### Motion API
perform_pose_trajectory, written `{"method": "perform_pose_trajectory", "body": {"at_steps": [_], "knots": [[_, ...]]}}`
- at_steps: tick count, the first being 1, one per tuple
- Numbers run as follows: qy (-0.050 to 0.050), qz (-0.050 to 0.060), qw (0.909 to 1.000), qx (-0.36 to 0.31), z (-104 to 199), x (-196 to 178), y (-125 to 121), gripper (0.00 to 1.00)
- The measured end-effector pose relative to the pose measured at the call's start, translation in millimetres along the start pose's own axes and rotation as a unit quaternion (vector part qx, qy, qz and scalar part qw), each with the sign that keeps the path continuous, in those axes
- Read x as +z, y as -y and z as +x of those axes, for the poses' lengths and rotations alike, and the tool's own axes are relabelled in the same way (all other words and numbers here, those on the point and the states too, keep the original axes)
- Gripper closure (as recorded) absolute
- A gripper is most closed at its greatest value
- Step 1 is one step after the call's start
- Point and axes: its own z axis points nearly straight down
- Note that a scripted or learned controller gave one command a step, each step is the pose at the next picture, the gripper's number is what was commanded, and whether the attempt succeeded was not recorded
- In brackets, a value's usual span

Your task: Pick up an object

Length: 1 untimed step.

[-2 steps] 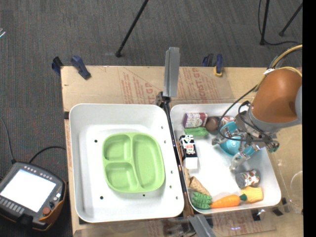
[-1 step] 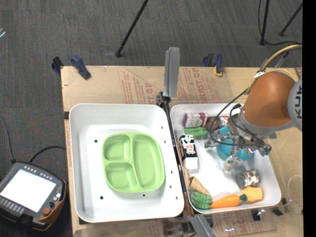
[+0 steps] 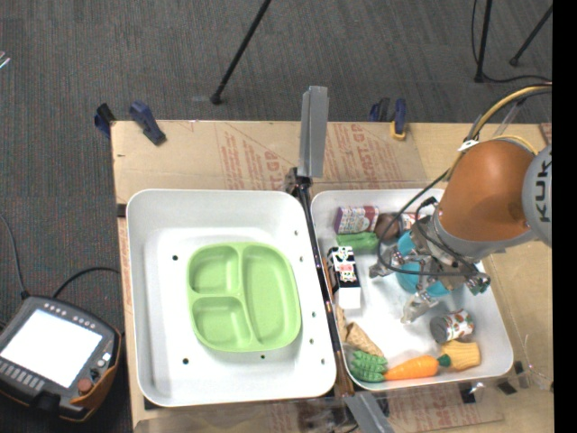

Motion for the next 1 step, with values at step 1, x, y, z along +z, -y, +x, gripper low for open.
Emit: {"method": "perform_pose_trajectory", "body": {"at_steps": [1], "knots": [[0.001, 0.000, 1.0000, -0.001, -1.9, -10.4, -1.0, 1.00]]}}
